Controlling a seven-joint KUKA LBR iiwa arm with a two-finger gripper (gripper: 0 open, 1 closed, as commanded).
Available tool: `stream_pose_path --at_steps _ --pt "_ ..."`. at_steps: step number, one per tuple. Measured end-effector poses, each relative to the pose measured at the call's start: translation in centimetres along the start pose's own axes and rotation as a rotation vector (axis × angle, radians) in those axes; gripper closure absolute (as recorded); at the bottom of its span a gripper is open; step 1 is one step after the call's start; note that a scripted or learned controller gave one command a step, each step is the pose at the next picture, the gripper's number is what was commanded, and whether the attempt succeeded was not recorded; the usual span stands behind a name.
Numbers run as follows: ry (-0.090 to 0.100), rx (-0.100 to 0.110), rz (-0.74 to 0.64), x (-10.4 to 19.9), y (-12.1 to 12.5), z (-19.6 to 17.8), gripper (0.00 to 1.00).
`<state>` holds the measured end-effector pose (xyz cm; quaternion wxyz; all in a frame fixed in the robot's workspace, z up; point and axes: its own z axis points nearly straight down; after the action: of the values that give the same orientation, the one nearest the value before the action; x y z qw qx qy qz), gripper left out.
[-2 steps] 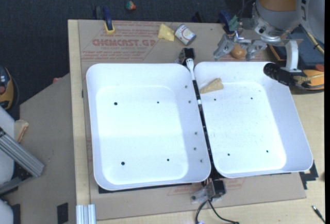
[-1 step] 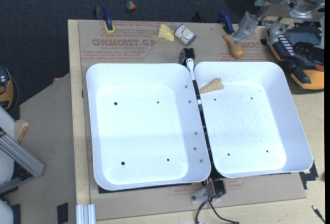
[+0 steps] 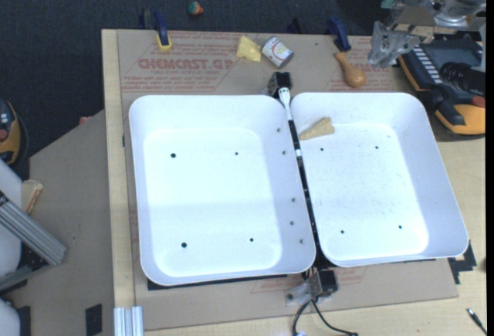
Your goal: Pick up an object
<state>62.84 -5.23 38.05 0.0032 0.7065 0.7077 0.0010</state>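
Note:
A tan wedge-shaped piece (image 3: 316,128) lies in the right bin (image 3: 432,172), close to its far left corner. It is the one loose thing inside either bin. My gripper (image 3: 384,49) hangs high at the top right, beyond the right bin's far rim and well away from the wedge. Its fingers point down and stand open, with nothing between them.
The left bin (image 3: 147,172) sits beside the right one. On the board behind the bins lie a yellow wedge (image 3: 248,49), a small pale box (image 3: 277,52) and a wooden pear-shaped piece (image 3: 351,72). Blue clamps (image 3: 162,27) grip the board's far edge.

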Motion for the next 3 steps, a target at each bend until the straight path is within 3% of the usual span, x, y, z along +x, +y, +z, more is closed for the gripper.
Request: stream_pose_path --at_steps 1,2,3 --pt "0.006 0.016 -0.005 7.5 0.1 8.4 1.0" --pt "0.003 -0.016 -0.001 7.6 2.8 -7.1 1.0" --pt "0.004 0.014 -0.001 9.8 -3.0 -1.5 1.0"
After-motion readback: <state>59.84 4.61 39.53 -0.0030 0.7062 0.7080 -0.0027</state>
